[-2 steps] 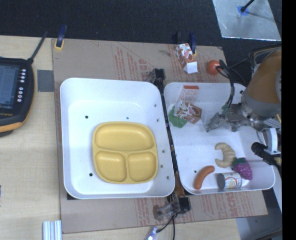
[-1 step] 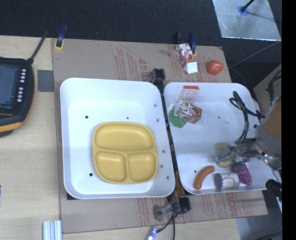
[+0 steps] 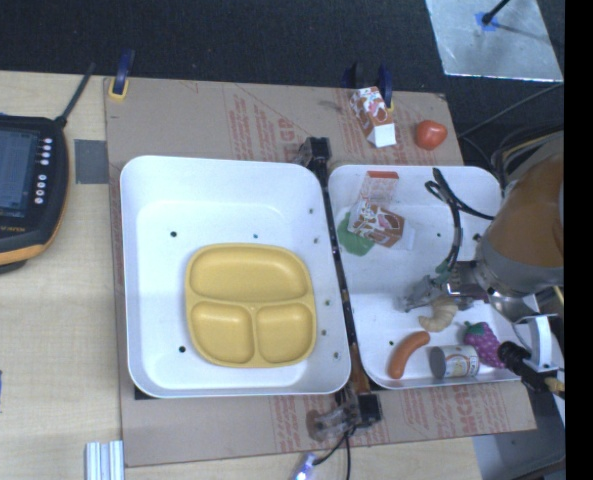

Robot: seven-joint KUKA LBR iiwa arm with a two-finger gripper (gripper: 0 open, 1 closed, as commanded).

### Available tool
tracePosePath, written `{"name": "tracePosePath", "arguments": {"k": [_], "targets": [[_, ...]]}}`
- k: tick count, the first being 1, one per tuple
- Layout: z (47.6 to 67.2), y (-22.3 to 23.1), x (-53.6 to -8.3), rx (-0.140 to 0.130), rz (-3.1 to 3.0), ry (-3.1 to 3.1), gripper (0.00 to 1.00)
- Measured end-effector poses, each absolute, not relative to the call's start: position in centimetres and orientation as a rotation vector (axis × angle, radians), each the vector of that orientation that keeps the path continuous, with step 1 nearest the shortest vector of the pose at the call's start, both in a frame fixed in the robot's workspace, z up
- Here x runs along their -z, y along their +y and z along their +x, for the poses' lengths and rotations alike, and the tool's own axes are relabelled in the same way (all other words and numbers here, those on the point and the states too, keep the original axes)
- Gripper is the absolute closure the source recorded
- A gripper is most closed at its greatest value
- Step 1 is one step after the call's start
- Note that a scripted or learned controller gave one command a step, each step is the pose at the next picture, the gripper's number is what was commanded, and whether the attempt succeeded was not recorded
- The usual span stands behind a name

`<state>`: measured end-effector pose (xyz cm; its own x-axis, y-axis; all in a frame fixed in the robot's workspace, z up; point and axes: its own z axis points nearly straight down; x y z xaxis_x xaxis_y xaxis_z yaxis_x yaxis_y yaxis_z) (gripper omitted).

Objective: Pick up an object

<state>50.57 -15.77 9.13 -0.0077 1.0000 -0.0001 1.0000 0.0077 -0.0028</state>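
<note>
The right bin (image 3: 416, 183) holds several objects. A flat printed packet with green edging (image 3: 374, 225) lies near its far left. Along the near edge lie an orange-red sausage (image 3: 408, 354), a small jar on its side (image 3: 454, 363) and a purple bunch of grapes (image 3: 484, 343). A beige lump (image 3: 438, 316) rests just above them. My gripper (image 3: 426, 293) hangs low over the middle of this bin, directly above and touching or nearly touching the beige lump. The grey arm with its orange band (image 3: 528, 230) comes in from the right.
The left bin (image 3: 156, 193) holds a yellow divided plate (image 3: 250, 302). Beyond the right bin, on the cardboard, stand a small carton (image 3: 373, 114) and a red tomato (image 3: 431, 134). A teach pendant (image 3: 11, 193) lies at the far left. Black cables (image 3: 454, 206) loop over the right bin.
</note>
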Motion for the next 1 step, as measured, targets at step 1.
{"name": "tracePosePath", "arguments": {"k": [1], "targets": [[57.61,-18.91,-9.21,-0.002,-2.216,-2.225,0.00]]}}
